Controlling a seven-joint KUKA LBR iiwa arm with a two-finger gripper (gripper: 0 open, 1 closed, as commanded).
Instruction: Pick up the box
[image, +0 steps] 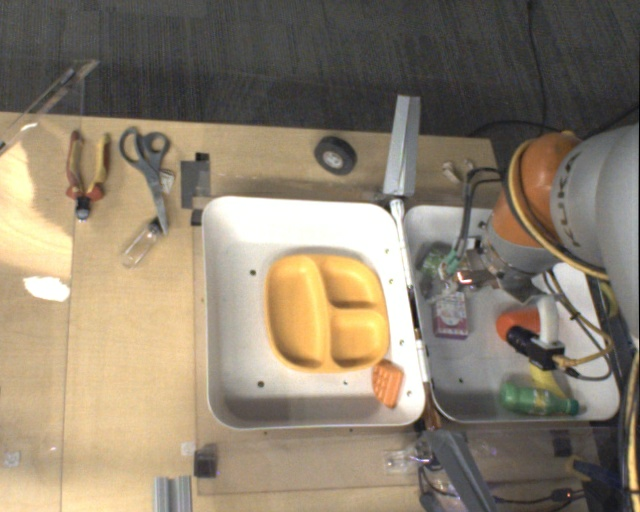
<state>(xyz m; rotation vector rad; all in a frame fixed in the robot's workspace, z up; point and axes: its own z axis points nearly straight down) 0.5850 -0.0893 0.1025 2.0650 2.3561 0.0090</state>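
Two white bins: right bin (440, 395) holds a green bottle (538, 401) at its near edge, then the small purple box (451, 313), long axis near-to-far, lying just nearer than the gripper (462, 270) above it.

The wooden bench (120, 400) bears two white bins (230, 300). Scissors (150, 170), red-handled pliers (85, 172) and what may be a tape roll (335, 155) lie on it.

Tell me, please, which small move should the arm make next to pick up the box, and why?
Probably lower slightly toward the box. The gripper hangs at the box's upper end in the right bin, and the box lies flat on the bin floor, apparently not held.
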